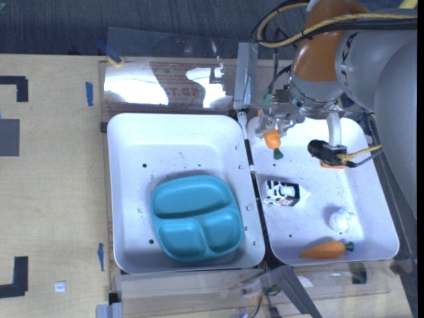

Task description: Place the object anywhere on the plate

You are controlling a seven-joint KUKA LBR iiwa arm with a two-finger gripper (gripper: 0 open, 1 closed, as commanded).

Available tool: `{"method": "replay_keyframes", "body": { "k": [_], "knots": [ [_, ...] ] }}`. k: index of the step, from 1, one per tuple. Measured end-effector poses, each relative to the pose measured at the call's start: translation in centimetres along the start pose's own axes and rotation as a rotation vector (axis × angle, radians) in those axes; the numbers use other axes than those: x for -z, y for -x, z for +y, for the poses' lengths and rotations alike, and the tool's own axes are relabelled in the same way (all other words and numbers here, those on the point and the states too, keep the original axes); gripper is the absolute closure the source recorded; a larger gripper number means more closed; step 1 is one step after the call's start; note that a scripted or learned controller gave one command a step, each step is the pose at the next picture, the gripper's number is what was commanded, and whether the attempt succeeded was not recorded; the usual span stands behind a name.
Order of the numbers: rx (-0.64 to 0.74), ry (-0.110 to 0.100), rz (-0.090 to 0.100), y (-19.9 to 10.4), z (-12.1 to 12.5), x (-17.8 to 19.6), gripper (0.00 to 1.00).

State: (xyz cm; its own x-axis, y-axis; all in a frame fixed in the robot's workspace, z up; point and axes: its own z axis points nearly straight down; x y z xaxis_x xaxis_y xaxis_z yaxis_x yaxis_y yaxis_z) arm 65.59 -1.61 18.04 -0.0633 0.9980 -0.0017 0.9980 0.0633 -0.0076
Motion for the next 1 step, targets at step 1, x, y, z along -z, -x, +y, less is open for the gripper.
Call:
{"method": "replay_keyframes", "body": {
  "k": [1],
  "knots": [
    [0.085, 0.0, 0.003, -7.15, -6.31, 1.7, 1.0]
  ]
}}
